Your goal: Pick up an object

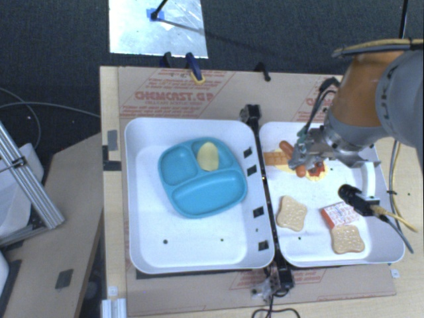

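Observation:
The right bin [384,240] holds several toy foods. A red sausage [286,148] lies at its upper left beside an orange piece [271,158]. My gripper [302,159] hangs low over this cluster, right next to the sausage and above a small red and yellow item [315,172]. The grey wrist covers the fingertips. Lower down lie two toast slices [291,213] [347,239] and a red and white packet [336,214]. I see nothing clearly between the fingers.
The left bin [149,244] carries a blue divided plate [202,177] with a yellow food piece [208,156] in one compartment. A black divider [262,191] runs between the bins. A dark part with a yellow cable [361,203] sticks out over the right bin.

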`<state>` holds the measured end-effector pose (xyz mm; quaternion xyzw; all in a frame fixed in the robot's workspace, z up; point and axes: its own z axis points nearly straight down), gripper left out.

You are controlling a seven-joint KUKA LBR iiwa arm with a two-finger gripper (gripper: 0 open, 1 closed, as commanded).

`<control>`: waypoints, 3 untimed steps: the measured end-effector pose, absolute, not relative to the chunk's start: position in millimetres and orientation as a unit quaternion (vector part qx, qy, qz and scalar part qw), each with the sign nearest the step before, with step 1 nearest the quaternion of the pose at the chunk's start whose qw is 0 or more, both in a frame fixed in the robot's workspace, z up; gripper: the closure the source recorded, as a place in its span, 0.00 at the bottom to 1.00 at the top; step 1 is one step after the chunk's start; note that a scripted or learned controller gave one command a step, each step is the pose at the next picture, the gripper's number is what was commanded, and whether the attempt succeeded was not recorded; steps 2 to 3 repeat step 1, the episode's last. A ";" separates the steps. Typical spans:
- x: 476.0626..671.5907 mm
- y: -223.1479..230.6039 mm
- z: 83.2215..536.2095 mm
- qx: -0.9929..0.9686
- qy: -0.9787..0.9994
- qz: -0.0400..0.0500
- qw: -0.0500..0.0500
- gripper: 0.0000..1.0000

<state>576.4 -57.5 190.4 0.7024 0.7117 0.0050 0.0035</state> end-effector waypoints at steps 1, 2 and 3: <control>582.0 29.7 233.3 0.702 0.712 0.004 0.001 1.00; 582.0 29.7 233.3 0.702 0.712 0.004 0.001 1.00; 582.0 29.7 233.3 0.702 0.712 0.004 0.001 1.00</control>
